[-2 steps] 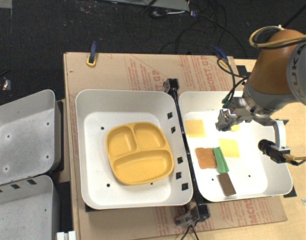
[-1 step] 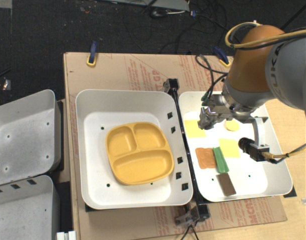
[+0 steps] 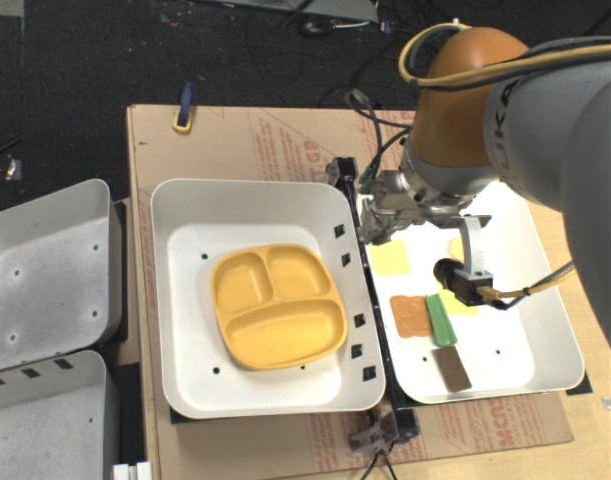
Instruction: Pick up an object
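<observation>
Poised above the right bin point(image 3: 557, 313), at the approach step of the pick, with nothing lifted yet.

Saw the gripper point(image 3: 384, 218) near the wall shared with the left bin point(image 3: 175, 268), just over a flat yellow square point(image 3: 389, 259). Could not tell whether open or closed. Found an orange tile point(image 3: 410, 315), a green block point(image 3: 441, 320) touching it and a brown block point(image 3: 451, 368) nearby, plus a yellow divided plate point(image 3: 279, 305) in the other bin. Judged the next move to call for a straight descent onto one piece, then a firm close.
</observation>
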